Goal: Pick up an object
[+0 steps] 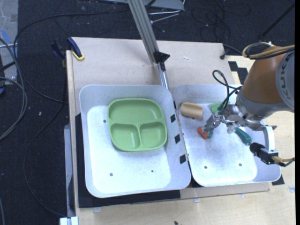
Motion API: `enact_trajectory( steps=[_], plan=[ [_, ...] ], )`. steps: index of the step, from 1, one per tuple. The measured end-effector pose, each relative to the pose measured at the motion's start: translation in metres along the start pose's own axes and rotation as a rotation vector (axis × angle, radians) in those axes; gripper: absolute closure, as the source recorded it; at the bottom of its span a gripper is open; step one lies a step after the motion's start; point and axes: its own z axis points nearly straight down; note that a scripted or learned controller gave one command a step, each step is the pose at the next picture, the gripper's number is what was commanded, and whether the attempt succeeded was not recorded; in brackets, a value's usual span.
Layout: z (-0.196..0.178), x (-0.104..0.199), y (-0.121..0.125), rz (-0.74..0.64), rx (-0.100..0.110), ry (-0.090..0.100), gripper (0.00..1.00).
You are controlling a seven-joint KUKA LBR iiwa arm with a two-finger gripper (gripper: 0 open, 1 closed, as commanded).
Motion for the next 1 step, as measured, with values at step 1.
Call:
enact_trajectory(
  steps=[1],
  plan=[
    [0.0605, 0.0088, -0.0035, 0.000, 0.000, 0.000, 0.00]
  ],
)
